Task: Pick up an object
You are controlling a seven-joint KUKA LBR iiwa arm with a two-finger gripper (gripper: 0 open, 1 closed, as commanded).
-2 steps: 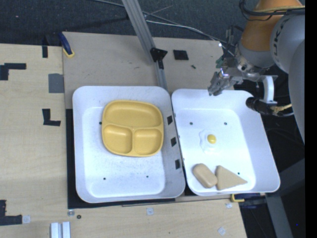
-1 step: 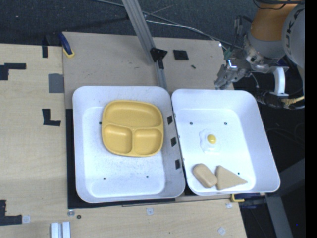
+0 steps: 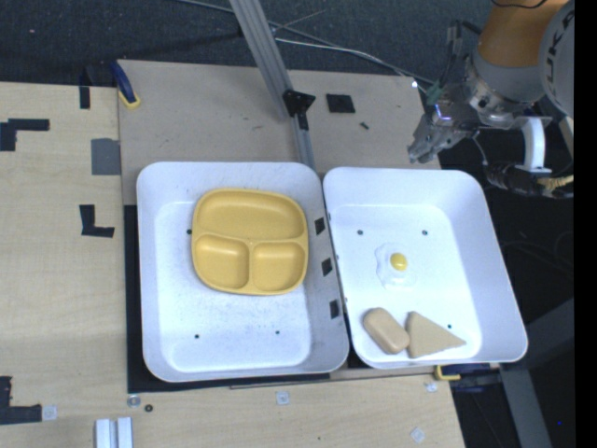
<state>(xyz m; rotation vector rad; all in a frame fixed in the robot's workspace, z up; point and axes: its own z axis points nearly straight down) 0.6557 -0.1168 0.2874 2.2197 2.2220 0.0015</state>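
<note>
In the right bin [image 3: 466, 203] lie a toy fried egg [image 3: 395, 264] near the middle, a tan bread roll [image 3: 384, 330] at the front and a tan wedge-shaped piece [image 3: 431, 335] right beside it. A yellow divided plate [image 3: 250, 241] rests in the left bin [image 3: 168, 343]. My gripper [image 3: 426, 145] hangs above the bench just beyond the right bin's far edge, well away from the egg and the bread pieces. Nothing shows between its fingers.
A slanted metal pole [image 3: 266, 49] rises from the bench behind the bins, with a black clamp [image 3: 298, 101] at its base. Cables run along the far side. Black tape marks dot the wooden bench on the left.
</note>
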